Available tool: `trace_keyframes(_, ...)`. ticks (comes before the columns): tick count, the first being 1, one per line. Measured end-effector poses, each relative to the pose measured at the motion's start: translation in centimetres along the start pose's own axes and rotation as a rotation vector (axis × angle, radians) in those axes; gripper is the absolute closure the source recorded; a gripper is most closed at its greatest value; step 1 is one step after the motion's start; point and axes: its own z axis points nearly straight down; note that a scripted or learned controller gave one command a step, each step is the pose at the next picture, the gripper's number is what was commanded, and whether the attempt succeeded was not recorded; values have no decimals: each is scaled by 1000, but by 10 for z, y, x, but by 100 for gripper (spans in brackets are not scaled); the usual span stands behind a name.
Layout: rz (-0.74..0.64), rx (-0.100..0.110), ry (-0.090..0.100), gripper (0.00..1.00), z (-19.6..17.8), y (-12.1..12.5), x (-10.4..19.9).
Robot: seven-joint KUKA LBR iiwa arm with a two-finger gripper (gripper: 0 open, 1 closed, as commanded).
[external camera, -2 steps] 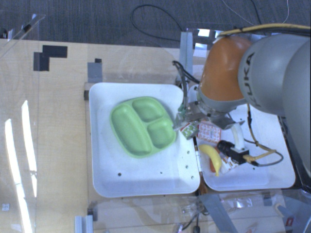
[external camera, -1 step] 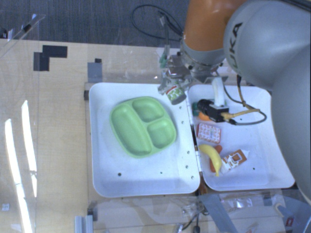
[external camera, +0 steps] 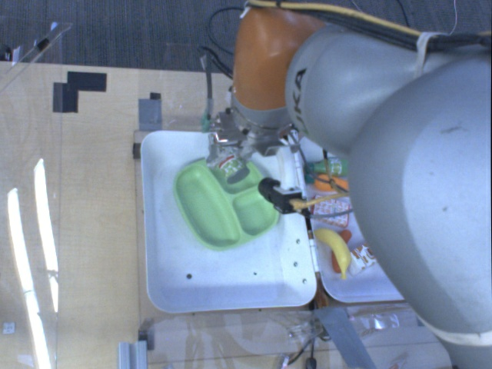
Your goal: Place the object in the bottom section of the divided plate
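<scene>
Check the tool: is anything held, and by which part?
Cannot tell. The tool is over the green divided plate with a small red-and-white object at its tip; the hold is unclear.

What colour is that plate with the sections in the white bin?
Light green, seen in the camera view: the divided plate lies in the left bin.

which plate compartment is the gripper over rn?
The small upper-right compartment of the green divided plate. The gripper hangs at its top edge; the long left section and lower-right compartment lie farther off.
</scene>
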Motion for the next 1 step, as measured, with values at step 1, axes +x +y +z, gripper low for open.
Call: trace_keyframes(1,0,-1,0,0,-1,0,0)
